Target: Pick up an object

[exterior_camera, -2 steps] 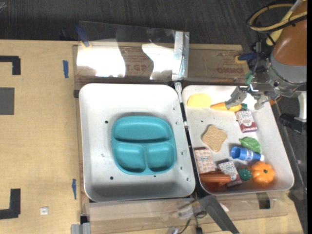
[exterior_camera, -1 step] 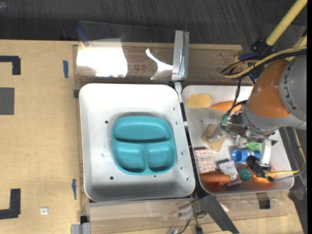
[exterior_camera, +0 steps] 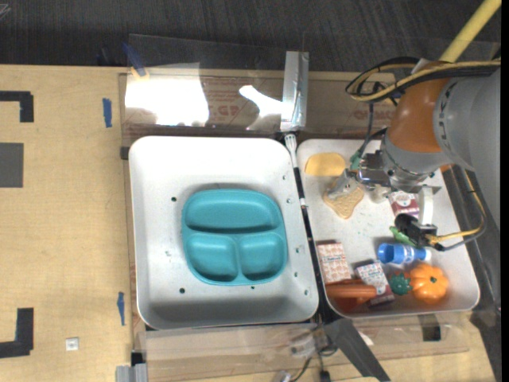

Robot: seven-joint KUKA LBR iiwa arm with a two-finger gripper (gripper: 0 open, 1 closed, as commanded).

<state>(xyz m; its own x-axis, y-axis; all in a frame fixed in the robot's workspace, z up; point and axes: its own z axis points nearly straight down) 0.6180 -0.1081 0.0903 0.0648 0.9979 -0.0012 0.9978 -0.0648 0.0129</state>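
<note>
Camera view: pincer (exterior_camera: 347, 186) low over toast slice (exterior_camera: 344, 202) in right bin (exterior_camera: 469, 289), poised for pickup; finger state impossible to tell.

The grey arm (exterior_camera: 469, 126) reaches in from the right, orange band (exterior_camera: 417, 118) above the wrist, its hand (exterior_camera: 347, 183) lowered and pointing left.

no legible text; print on small packets (exterior_camera: 332, 262) too blurred.
</note>
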